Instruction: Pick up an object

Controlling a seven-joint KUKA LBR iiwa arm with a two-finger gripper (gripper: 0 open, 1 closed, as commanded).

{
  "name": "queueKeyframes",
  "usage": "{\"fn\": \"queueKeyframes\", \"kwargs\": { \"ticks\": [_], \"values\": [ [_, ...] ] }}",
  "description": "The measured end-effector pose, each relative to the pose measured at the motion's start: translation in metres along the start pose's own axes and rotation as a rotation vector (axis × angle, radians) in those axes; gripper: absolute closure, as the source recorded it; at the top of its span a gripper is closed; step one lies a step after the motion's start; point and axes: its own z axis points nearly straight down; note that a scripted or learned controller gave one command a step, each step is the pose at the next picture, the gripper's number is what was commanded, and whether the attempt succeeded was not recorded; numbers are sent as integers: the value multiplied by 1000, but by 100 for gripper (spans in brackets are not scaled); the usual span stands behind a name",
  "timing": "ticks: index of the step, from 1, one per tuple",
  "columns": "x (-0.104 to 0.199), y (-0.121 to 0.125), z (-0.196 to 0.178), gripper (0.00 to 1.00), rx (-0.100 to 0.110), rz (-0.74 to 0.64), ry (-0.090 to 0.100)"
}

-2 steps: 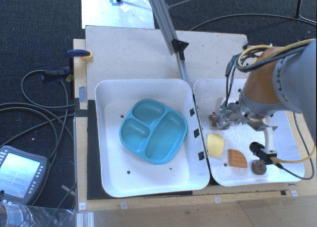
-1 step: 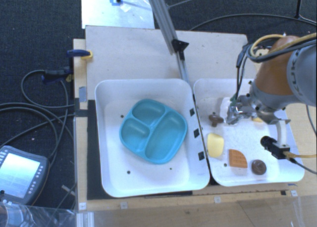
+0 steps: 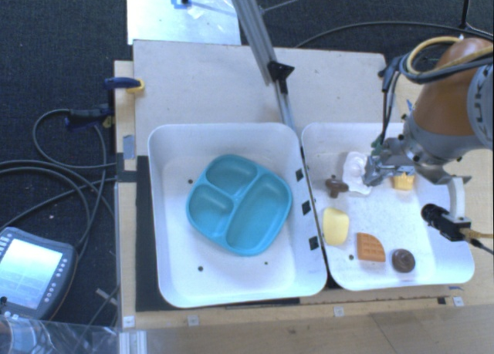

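From the overhead camera you see the claw (image 3: 376,173) low in the right bin (image 3: 463,268), at a crumpled white object (image 3: 356,167); you cannot tell whether it has closed. That object looks light and soft, so pinch its bunched middle gently.
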Motion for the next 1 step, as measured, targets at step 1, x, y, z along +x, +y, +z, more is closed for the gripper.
{"fn": "queueKeyframes", "kwargs": {
  "ticks": [1],
  "values": [
    [0, 2, -53, 100, -1, -2, 0]
  ]
}}
